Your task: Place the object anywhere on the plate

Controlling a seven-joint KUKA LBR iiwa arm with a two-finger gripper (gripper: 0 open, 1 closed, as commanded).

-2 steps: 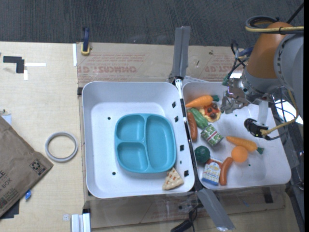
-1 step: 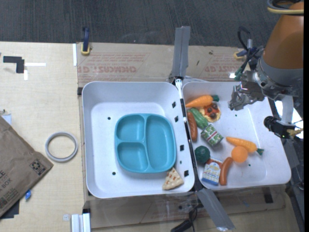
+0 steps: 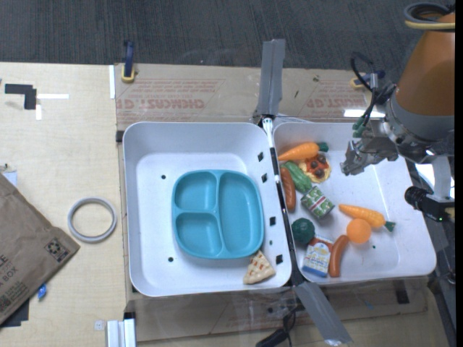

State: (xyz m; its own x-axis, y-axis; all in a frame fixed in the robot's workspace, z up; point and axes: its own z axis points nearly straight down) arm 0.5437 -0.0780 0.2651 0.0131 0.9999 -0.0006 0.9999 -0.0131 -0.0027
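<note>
In the camera view, the blue plate (image 3: 218, 214) is seen in the left bin (image 3: 145, 194), its long axis running top to bottom. The gripper (image 3: 358, 159) hangs over the right bin (image 3: 405, 259); its opening cannot be told. Below it lie a carrot (image 3: 364, 214), an orange (image 3: 358, 231) and a sausage (image 3: 336, 255). A pizza slice (image 3: 259, 270) touches the plate's lower right edge.

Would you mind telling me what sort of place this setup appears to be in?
Most likely a robotics lab bench, not a kitchen: a robot arm reaches over two white bins fixed to a cardboard-covered bench, one holding a blue divided plate, the other toy food such as a plastic carrot.
</note>
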